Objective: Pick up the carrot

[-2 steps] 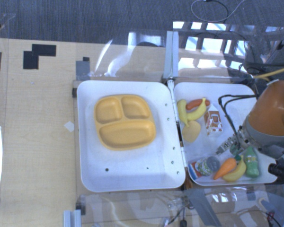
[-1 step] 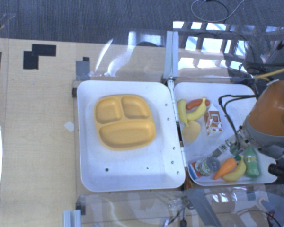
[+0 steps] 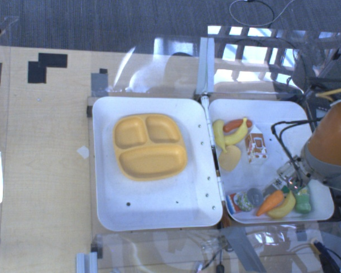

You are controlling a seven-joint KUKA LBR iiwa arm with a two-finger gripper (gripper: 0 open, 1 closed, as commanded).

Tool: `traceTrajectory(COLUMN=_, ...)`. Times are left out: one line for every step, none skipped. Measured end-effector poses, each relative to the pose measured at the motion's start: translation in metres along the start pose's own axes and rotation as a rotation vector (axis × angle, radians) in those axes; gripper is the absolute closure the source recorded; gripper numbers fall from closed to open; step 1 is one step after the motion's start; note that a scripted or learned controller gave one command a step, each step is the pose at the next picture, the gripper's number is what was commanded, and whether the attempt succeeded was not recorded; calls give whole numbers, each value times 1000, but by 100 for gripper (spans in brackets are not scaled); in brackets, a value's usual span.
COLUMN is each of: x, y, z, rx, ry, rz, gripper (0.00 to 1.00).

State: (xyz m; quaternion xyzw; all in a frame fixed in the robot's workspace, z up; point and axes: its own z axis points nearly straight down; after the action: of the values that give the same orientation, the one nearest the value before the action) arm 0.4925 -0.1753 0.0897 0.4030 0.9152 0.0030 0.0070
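Note:
The orange carrot [image 3: 271,202] lies tilted near the front edge of the right bin [image 3: 284,110], its green top pointing up and right. It rests against a yellow fruit [image 3: 283,208]. My gripper [image 3: 289,178] hangs just above and to the right of the carrot's top end, very close to it. Nothing can be seen held in the gripper. The arm's orange band [image 3: 332,141] rises over the bin's right side and hides part of it.
The right bin also holds a banana [image 3: 218,135], a red sausage [image 3: 235,125], a small carton [image 3: 256,145], a tan piece [image 3: 229,158], a packet [image 3: 243,201] and a green item [image 3: 303,201]. A yellow divided plate [image 3: 150,147] sits in the left bin [image 3: 159,209].

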Motion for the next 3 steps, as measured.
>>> traceTrajectory(x=-1, y=2, z=-11, rx=-4, ry=-2, rz=0, gripper=100)
traceTrajectory(x=31, y=26, z=-113, rx=7, ry=5, rz=-22, gripper=100)
traceTrajectory(x=31, y=26, z=-113, rx=7, ry=5, rz=-21, gripper=0)
